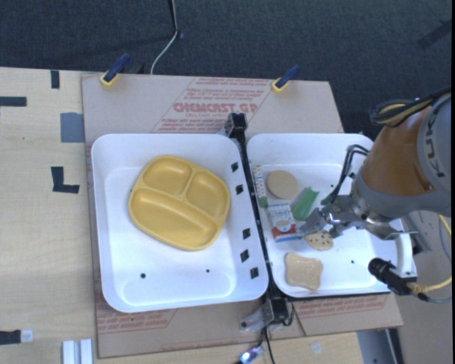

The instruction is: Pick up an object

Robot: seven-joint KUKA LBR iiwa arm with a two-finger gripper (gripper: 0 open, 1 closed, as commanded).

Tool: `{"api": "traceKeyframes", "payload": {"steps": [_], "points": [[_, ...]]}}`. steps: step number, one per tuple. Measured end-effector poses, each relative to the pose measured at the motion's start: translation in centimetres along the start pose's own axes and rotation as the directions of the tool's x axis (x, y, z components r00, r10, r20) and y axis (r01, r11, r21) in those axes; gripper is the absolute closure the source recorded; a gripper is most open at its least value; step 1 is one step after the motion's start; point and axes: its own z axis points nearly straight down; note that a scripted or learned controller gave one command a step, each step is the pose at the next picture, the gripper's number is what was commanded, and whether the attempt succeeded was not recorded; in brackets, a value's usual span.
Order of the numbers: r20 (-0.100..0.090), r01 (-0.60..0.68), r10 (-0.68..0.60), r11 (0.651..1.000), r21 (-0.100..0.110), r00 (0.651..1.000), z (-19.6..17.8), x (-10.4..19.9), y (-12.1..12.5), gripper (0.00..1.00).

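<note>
Two shallow white bins sit side by side on the surface (30,226), a brown board beneath them. The left bin (110,279) holds a yellow divided plate (180,201), tilted toward the frame's upper left. The right bin (349,279) holds a round tan disc (281,183) near its upper left corner, a green piece (305,202) just right of it, a small printed carton (281,220) below them, a speckled cookie (318,240) and a pale bread-like piece (302,271) near the bin's lower edge. The arm enters from the right, and its end effector (323,224) hangs low in the right bin, just above the cookie and beside the carton; whether it is open or closed cannot be told.
</note>
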Motion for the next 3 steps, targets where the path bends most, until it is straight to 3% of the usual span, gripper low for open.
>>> {"api": "traceKeyframes", "payload": {"steps": [1,3], "points": [[0.001,0.001,-0.001,1.0,0.0,1.0,-5.0,0.0,0.1,1.0],[-0.001,0.005,-0.005,1.0,0.005,1.0,-4.3,7.3,5.9,1.0]]}}
